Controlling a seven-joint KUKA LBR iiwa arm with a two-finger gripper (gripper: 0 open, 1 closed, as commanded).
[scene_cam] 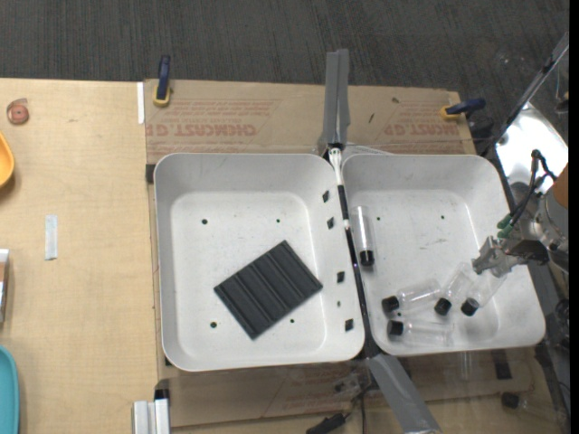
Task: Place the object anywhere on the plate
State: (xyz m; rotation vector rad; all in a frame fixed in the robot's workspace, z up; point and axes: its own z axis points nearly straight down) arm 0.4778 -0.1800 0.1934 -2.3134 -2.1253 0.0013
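plate (268, 288) in left bin (172, 242), vials (425, 306) in right bin (434, 165)

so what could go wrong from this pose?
1. The clear vials lie clustered and touching in the right bin, so the gripper could nudge neighbours or catch two.
2. They're transparent and round, so one may slip or roll.
3. The dark ridged plate sits tilted in the left bin, across the divider.

Silvery metal gripper (489, 259), glossy grey arm housing (532, 145), thin dark cable looped beside it.
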